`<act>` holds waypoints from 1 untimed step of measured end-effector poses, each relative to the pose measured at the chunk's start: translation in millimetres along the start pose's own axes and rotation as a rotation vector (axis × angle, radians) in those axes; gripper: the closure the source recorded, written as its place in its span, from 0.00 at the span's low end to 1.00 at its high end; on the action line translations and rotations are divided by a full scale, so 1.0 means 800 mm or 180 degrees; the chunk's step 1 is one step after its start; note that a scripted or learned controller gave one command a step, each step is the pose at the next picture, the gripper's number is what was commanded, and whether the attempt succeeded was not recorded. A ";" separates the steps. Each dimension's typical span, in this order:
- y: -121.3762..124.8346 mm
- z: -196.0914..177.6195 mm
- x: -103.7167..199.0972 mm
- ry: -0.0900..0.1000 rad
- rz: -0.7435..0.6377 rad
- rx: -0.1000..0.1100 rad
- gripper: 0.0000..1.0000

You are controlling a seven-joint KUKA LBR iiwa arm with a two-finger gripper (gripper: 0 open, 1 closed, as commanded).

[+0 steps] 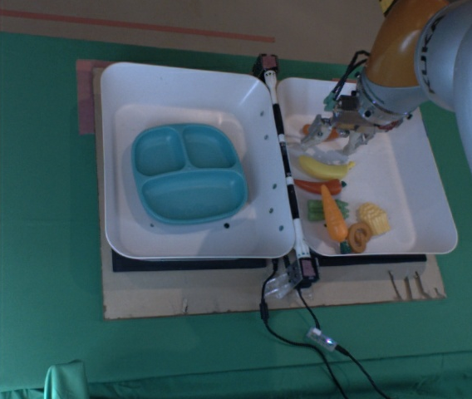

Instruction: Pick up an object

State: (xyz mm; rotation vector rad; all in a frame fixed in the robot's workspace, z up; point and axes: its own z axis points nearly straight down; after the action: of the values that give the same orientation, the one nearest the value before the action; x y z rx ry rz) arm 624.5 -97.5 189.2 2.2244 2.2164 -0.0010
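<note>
Two shallow white bins sit side by side on a cardboard sheet (219,293) over a green mat (45,223). The left bin (128,86) holds a teal divided plate (189,173) with three compartments, lying flat near the middle of it.

All the toy food is in the right bin (423,181), bunched toward its left side. There's a yellow banana (323,168) lying roughly crosswise, with a thin red chili pepper (312,186) just on its near side. Nearer still comes an orange carrot (332,214) pointing near-to-far, its green top (317,211) beside it on the left. Right of the carrot sits a yellow corn piece (374,217), and a small ring-shaped pretzel-looking thing (359,236) lies at the near end of the carrot, touching or almost touching it.

The grey arm comes in from the right, orange band (402,36) above the wrist, and the gripper (333,141) hangs over the far-left part of the right bin, just above the banana. Its fingers (313,137) look spread fairly wide, pointing down, with nothing visibly clamped between them. Something orange-red (311,129) peeks out right by the left finger, too hidden to say what it is.

A black cable (290,322) trails off the near edge of the cardboard between the bins.
</note>
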 end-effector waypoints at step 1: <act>-0.093 0.005 -0.008 -0.0016 0.0000 -0.0072 0.00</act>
State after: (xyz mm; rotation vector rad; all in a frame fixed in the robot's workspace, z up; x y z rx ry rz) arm 550.1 -103.4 185.5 2.2104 2.2028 0.0187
